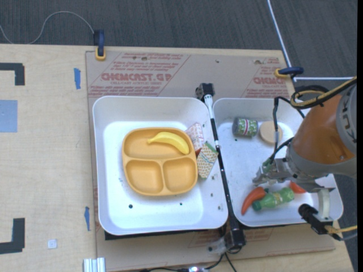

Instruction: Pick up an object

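Arm reaching into the right bin (227, 152).
The gripper (271, 173) is hovering just above a green bottle (273, 200) and an orange pepper (252, 199); its finger state cannot be told.

Grey arm (326, 140) reaching in, tool (271, 171) lowered

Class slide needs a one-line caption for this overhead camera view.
Gripper low in the right bin above a green bottle; banana on the orange tray.

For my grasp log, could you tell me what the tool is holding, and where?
It cannot be told: the tool sits low over the green bottle and orange pepper.
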You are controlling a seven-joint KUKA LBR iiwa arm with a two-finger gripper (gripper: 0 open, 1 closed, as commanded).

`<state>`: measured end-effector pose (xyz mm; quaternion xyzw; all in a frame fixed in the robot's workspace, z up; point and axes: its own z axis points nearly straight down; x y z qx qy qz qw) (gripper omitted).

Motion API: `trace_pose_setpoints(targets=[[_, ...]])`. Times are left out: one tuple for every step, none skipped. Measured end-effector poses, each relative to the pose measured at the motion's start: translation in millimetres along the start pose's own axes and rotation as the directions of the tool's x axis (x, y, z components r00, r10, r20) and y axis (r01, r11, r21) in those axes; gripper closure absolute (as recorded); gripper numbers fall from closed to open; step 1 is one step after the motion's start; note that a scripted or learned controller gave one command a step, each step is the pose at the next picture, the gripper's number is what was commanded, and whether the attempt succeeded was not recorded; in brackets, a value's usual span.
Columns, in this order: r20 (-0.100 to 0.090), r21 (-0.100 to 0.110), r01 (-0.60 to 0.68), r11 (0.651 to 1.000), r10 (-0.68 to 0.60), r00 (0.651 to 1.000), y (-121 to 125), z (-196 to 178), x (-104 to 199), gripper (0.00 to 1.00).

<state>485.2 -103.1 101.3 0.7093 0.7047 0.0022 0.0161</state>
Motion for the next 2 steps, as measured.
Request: trace_pose_setpoints(targets=[[-0.021, 0.024, 0.009, 1.000, -0.008, 1.000, -3.4, -85.4, 90.1, 1.00], [-0.020, 0.024, 0.008, 1.000, -0.008, 1.000, -3.7, -103.5, 159.0, 1.00]])
